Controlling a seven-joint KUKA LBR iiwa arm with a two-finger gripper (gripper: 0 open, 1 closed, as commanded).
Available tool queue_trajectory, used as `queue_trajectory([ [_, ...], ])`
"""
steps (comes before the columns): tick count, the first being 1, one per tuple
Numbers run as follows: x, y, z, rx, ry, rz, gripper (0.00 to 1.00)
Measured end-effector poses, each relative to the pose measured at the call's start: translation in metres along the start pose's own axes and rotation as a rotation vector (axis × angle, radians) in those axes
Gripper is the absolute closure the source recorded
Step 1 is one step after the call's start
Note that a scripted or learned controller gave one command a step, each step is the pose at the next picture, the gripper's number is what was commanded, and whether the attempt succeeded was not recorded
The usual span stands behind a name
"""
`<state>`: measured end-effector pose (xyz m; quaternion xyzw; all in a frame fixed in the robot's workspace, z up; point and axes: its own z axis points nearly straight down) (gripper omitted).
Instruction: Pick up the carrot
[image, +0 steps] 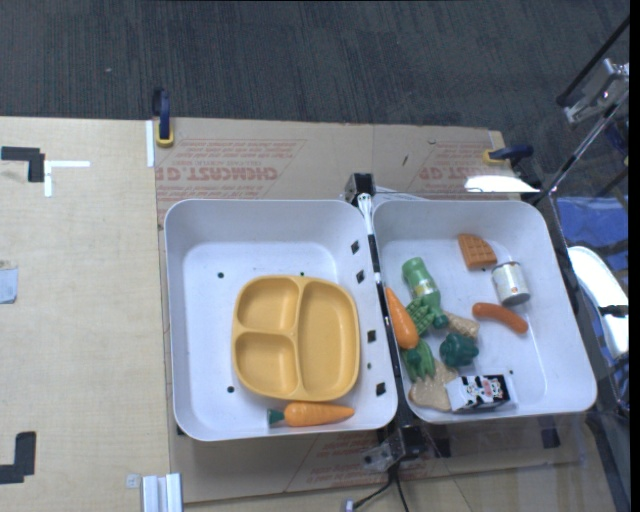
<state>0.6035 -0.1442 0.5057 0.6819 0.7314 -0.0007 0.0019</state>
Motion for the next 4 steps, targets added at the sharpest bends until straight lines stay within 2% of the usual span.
queue_trajectory([
  [1,0.039,0.014,0.001,0.000,0.000,0.102,0.00],
  [2,0.067,0.023,0.116,0.006,0.001,0.371,0.00],
  [3,0.098,0.042,0.009,0.003,0.001,0.361,0.00],
  [4,0.186,0.061,0.028,0.009,0.000,0.589,0.00],
])
